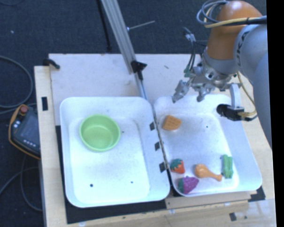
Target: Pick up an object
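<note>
While claw (190, 93) hangs open, holding nothing | left bin (72, 137): green bowl (100, 132); right bin (237, 144): toy foods

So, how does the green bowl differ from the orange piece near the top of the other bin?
The green bowl is round and hollow; the orange piece is a solid lump. The bowl is clearly the bigger of the two. The bowl sits in the left bin, the orange piece in the right bin. Neither touches any other object.

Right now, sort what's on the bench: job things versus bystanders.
Job:
hand
orange piece
strawberry
purple grapes
orange drumstick
green piece
right bin

Lying about:
green bowl
left bin
pendant
</note>
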`<state>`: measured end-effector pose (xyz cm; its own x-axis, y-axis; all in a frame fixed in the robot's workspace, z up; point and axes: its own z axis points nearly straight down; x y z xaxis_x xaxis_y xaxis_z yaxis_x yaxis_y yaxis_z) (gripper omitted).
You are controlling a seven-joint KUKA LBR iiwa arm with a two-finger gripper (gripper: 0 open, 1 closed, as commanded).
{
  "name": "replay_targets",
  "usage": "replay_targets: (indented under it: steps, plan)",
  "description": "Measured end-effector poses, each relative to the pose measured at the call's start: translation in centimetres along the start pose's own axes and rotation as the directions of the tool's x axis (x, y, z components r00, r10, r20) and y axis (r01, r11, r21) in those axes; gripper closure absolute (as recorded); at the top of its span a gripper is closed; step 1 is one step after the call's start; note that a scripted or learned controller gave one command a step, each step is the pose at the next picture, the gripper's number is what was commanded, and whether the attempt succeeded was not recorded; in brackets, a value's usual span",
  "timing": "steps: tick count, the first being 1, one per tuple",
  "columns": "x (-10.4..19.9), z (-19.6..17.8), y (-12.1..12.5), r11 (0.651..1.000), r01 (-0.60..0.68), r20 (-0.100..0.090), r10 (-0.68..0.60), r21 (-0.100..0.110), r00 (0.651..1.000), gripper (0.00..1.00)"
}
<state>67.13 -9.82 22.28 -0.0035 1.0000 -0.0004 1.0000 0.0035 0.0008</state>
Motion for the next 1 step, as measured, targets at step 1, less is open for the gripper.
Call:
replay_targets:
  steps: [1]
  plan:
    - [-0.03,0.0,-0.01,1.0,0.0,0.001,0.0,0.0,1.0,0.0]
